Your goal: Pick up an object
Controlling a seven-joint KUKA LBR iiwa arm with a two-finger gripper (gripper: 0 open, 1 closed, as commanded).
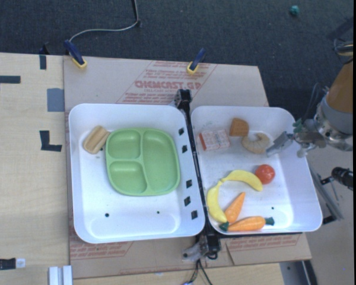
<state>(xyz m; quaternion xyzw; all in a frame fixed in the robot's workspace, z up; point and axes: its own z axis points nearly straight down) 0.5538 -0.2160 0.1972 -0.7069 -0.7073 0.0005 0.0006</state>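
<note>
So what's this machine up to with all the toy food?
A robot arm is reaching in from the right, and its gripper hangs over the right bin, near its far right corner. It holds nothing. It is meant to pick up one of the things there: a tomato, a banana, two carrots, a pale curled piece, a brown chunk and a small packet. The left bin holds a green divided plate and a bread-like piece.

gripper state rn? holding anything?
Two-finger gripper: over the right edge of the right white bin, near the beige ring-shaped pastry; nothing seen between its fingers; open or shut cannot be told.
</note>
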